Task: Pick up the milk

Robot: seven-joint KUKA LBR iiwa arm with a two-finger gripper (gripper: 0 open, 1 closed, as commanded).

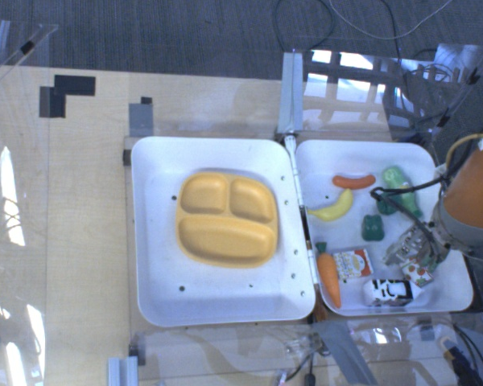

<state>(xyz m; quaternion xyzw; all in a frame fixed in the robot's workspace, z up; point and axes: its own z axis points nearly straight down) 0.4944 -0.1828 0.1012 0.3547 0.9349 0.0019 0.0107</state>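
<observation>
On the table (72, 215), the left bin (149, 240) holds a yellow divided plate (227, 218) well left of the fingers (414, 252), whose spread I cannot tell, while the black-and-white milk (390, 291) lies just below them in the right bin (455, 296), beside a carrot (328, 277).

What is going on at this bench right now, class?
A grey and orange robot arm reaches in from the right over the right bin. Its tool hangs just above the milk carton, which lies near the bin's front edge and is not lifted. Beside it lie a carrot, a banana and a sausage. The left bin holds a yellow divided plate.
</observation>
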